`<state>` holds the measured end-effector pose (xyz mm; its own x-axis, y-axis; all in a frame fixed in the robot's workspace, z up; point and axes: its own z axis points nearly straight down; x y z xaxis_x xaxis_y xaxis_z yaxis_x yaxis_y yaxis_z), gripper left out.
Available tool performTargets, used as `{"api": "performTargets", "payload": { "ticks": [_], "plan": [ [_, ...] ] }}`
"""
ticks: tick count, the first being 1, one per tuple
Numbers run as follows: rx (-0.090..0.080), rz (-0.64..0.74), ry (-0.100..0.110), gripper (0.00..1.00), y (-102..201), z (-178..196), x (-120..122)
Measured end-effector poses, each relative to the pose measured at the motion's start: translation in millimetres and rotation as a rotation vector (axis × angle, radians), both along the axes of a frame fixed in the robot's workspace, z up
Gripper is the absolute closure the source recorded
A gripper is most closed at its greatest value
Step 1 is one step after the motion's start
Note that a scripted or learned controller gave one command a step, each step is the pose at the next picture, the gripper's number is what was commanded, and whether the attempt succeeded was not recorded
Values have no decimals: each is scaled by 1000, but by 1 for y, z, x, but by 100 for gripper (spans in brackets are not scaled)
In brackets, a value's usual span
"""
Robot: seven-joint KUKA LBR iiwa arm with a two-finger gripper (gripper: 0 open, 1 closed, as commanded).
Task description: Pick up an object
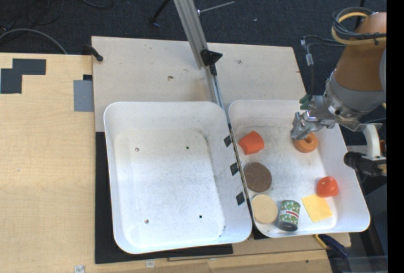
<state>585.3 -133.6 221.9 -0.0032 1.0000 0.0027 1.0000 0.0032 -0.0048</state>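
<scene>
Gripper over orange ring, right bin; grasp state unreadable.

Landmark: brown disc [257,177], at the right bin's [353,218] left wall. Nearest the camera, just below the disc: cream disc [264,208], touching a green-labelled can [289,215] on its right; yellow block [317,208] further right; red tomato-like piece [327,186] up and right of that. Orange-red block [251,142] just above the disc. Farthest, well right and above: orange ring [307,143], with the gripper [303,127] directly over it; cannot tell whether clenched or released. Left bin [126,115] left of the disc.
</scene>
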Motion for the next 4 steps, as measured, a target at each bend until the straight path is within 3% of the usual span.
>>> {"api": "performTargets", "payload": {
  "ticks": [2,4],
  "plan": [
    [0,0,0,100,109,11,-31],
    [-1,2,2,100,216,7,-42]
  ]
}}
